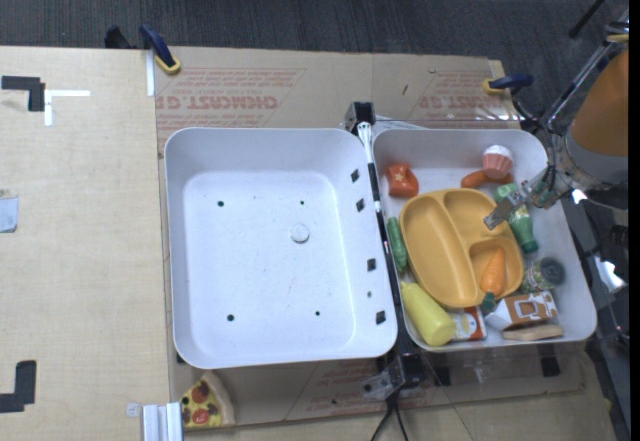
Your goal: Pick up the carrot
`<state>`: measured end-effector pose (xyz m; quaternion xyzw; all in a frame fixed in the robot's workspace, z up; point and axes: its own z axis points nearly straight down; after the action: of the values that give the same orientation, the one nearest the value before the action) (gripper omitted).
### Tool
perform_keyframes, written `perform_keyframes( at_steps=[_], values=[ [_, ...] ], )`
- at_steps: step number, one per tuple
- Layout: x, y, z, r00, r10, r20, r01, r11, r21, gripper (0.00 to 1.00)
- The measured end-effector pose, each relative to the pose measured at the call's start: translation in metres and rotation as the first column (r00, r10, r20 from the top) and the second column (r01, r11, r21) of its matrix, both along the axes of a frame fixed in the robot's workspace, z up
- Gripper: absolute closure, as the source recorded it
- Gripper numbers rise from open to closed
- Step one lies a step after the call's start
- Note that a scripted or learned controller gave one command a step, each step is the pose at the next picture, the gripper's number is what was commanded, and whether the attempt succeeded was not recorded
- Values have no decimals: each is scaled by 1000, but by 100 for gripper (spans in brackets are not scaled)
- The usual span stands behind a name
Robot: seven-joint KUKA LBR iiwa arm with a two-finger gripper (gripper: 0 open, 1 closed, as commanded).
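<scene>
Cardboard lines your bench; the carrot (492,272) lies cradled in the yellow dish (455,229), while your gripper (508,207) hovers beside it, its opening unclear.

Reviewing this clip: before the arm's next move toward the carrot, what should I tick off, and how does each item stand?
1. Carrot located, in the yellow divided plate, right bin: ok.
2. Carrot top unobstructed: ok.
3. Gripper over the carrot: not ok, it sits above the plate's upper right rim.
4. Fingers ready to close: cannot tell.
5. Nothing held already: cannot tell.
6. Crowding: green item close by, not ok.
</scene>
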<state>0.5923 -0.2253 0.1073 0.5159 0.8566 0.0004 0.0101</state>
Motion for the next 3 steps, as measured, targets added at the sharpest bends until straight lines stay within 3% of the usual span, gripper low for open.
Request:
perform_keyframes(
  at_steps=[1,2,3],
  values=[
    [-33,31,2,983,179,39,-178,984,-14,0],
    [-84,61,0,997,-62,38,63,998,-9,0],
    [-29,124,-13,993,-117,-9,117,993,7,0]
  ],
)
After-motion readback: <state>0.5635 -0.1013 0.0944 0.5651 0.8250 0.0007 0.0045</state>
